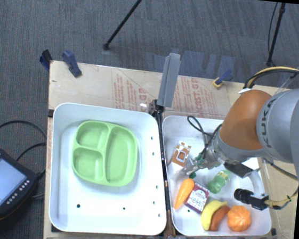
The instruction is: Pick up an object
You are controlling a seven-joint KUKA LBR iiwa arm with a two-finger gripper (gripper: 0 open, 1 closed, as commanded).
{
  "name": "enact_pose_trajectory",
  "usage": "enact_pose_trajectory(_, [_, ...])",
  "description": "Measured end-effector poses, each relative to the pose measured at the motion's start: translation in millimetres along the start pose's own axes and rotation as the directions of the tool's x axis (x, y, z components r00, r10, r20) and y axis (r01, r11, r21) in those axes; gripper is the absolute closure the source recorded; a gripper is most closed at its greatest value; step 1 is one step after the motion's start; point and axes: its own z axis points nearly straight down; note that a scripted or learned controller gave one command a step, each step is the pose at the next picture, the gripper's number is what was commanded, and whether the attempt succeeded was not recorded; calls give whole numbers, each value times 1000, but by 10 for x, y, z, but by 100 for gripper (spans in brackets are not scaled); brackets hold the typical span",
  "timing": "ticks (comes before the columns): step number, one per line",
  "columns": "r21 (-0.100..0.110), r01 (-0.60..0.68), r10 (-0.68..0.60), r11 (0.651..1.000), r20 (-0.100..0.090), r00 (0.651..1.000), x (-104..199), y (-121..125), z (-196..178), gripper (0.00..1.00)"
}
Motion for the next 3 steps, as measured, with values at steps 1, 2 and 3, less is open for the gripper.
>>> enact_pose_trajectory(1, [-2, -9, 9, 1000, 3, 1000, 138, 305, -911, 100])
enact_pose_trajectory(2, [-1, -9, 9, 1000, 3, 1000, 138, 303, -908, 0])
enact_pose_trajectory(3, [1, 170, -170, 985, 1, 985, -4, -129, 99, 0])
